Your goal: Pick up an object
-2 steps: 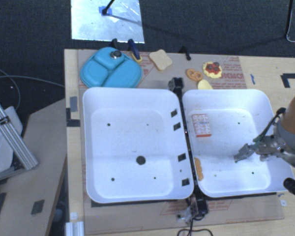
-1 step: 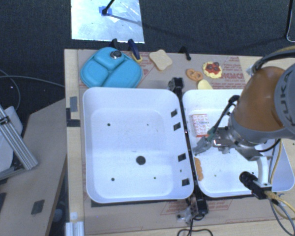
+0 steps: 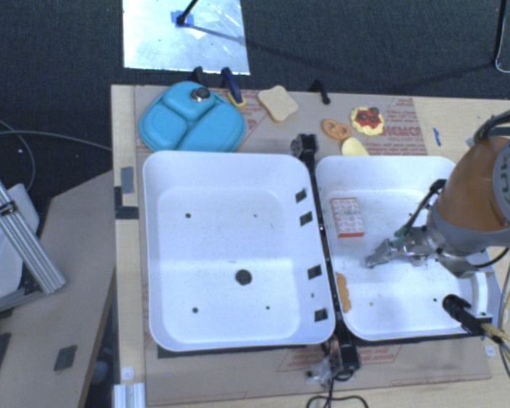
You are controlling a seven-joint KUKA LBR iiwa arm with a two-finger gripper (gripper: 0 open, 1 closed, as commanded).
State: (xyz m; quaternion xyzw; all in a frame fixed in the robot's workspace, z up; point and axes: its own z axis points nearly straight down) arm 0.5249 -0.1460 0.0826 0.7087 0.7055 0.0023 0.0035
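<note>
The gripper point(image 3: 376, 257) was positioned low inside the right bin point(image 3: 425, 172), pointing toward that bin's left side. Whether it was open or closed could not be determined, and nothing was visibly held in it. The grey arm with its orange band point(image 3: 476, 189) entered from the right and covered the bin's right portion.

A small red-and-white box point(image 3: 348, 217) lay flat on the bin floor, up and to the left of the gripper, near but apart from it. A small brown object point(image 3: 342, 291) rested against the bin's left wall, below and to the left of the gripper.

The left bin point(image 3: 166, 228) adjoined the right bin and contained one small dark round object point(image 3: 243, 277) near its centre.

On the worktop point(image 3: 263, 109) behind the bins were a blue compartment plate point(image 3: 192, 117), a toast-shaped piece point(image 3: 278, 103), a pretzel-shaped piece point(image 3: 335, 129), a round red-topped piece point(image 3: 367, 120) and a yellow piece point(image 3: 354, 147) just beside the right bin's rear rim.
</note>
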